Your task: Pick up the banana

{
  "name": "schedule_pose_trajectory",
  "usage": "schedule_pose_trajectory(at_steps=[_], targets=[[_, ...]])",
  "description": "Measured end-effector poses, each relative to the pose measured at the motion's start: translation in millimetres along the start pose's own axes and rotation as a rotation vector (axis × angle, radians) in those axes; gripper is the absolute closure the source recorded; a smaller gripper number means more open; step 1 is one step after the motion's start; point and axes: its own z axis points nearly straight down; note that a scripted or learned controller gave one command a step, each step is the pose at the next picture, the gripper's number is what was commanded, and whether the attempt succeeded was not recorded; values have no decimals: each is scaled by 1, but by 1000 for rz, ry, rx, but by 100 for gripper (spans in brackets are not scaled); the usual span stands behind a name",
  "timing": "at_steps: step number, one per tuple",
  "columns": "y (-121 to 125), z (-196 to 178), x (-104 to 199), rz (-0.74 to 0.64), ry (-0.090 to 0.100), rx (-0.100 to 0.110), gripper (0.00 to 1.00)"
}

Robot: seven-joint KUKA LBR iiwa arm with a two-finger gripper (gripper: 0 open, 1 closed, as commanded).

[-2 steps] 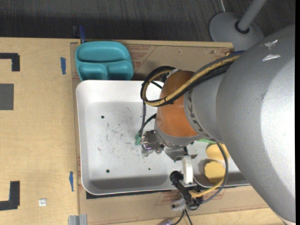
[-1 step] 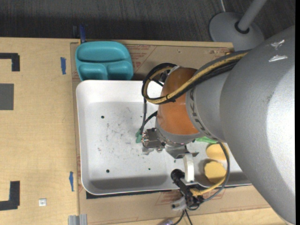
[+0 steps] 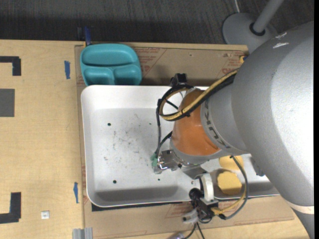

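Right of centre, arm (image 3: pixel 259 98) covers the bin (image 3: pixel 119 133); end effector (image 3: pixel 160 164) state cannot be told. Banana (image 3: pixel 230 182) likely lower right: descend there, centred over it.

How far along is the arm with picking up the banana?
Done: the arm has reached over the white bin. In hand: nothing I can see; the wrist hides the gripper. A yellow thing beside the wrist may be the banana. Left: grasping and lifting it.

The grey arm (image 3: pixel 269 113) reaches in from the right, its orange band (image 3: pixel 192 131) above the wrist; the gripper (image 3: pixel 162 163) points down at the wrist's lower left, fingers hidden from above
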Motion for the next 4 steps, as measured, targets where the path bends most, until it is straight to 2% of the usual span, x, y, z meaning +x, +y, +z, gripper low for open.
schedule_pose_trajectory(at_steps=[1, 2, 3, 4], targets=[[4, -69, 27, 20, -6, 2, 100], [10, 1, 58, -275, -4, 3, 100], [17, -40, 99, -161, -6, 1, 100], [10, -110, 40, -479, -7, 0, 100]])
